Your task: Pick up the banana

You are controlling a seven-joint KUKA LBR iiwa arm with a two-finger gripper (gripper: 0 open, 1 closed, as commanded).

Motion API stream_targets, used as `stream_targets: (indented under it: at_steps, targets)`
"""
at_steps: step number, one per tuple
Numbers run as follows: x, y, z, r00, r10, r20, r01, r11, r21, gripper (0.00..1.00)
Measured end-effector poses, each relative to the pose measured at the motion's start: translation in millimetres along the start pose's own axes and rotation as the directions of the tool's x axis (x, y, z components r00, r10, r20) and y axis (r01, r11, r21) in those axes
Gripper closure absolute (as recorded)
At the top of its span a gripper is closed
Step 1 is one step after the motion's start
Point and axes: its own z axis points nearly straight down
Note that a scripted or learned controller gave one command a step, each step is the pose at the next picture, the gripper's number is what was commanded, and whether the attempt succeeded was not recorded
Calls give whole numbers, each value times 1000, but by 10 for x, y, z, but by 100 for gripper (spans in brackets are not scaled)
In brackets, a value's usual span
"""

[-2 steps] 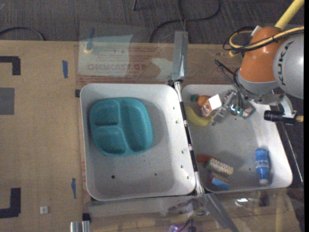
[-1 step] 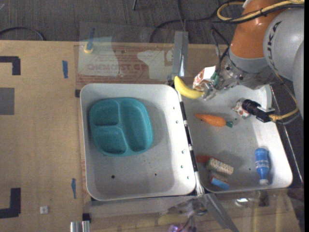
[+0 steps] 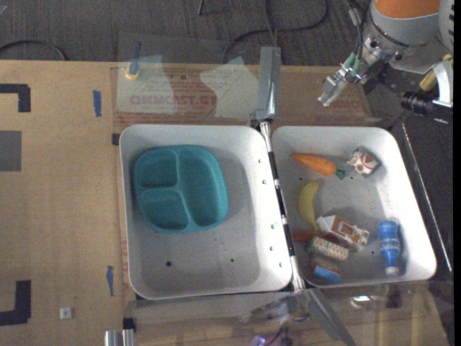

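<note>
Two shallow white bins sit side by side on a tan, cardboard-coloured worktop (image 3: 57, 215), their inner edges meeting along a line of small fasteners. Black corner marks and short strips of blue tape show on the worktop to the left.

At the near edge of the right bin (image 3: 414, 215) lies a small blue-and-orange item (image 3: 327, 272), and just beyond it a flat packet (image 3: 330, 249) with a patterned face. A blue bottle (image 3: 390, 245) stands near the right wall. A white-and-orange carton (image 3: 344, 229) lies tilted beside the packet; its print is too small to read. The banana (image 3: 309, 202) lies in the left half of this bin, close to the dividing edge, its length running near to far, clear of the carton and just short of the carrot (image 3: 315, 163) beyond it. A small red-and-white pack (image 3: 362, 161) rests by the carrot's right end.

The left bin (image 3: 245, 258) carries a teal divided plate (image 3: 180, 187) with three compartments, set toward its left side.

Beyond the bins a clear sheet (image 3: 191, 85) covers faded red lettering on the worktop that cannot be made out. Farther still, dark carpet with black cables (image 3: 288, 6) fills the floor.

The hand (image 3: 333, 92) hangs above the worktop past the far edge of the right bin, well apart from the banana, under the grey wrist and orange band. It touches and holds nothing; how far it is parted I cannot tell.
</note>
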Motion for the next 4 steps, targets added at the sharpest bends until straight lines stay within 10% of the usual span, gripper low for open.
stream_targets:
  at_steps: [1, 2, 3, 4]
  targets:
    - [-323, -267, 613, 918, -397, -3, 397, 918, 0, 100]
    - [68, -742, 1155, 905, -424, -2, 424, 905, 0, 100]
    - [66, -742, 1153, 906, -424, -2, 424, 906, -1, 0]
    - [18, -814, 2315, 882, -472, -1, 472, 882, -2, 0]
